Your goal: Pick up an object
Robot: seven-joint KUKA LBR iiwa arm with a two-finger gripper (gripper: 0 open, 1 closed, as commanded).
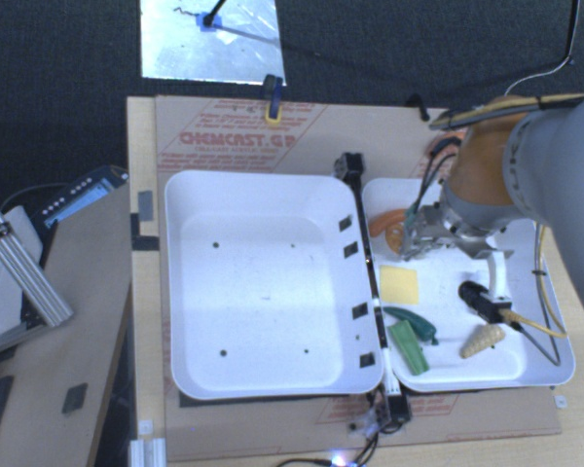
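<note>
In the right bin we see five things: an orange piece near the far wall, partly hidden; a flat yellow square below it; a dark green curved piece touching a lighter green block; and a tan ridged cone lying on its side.

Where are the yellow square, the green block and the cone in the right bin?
yellow square (400, 284), camera view, middle of its flat top.
green block (409, 347), camera view, middle of its long face.
cone (483, 340), camera view, its ridged body.

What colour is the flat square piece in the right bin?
Pale yellow square piece, plain, in the camera view.
</note>
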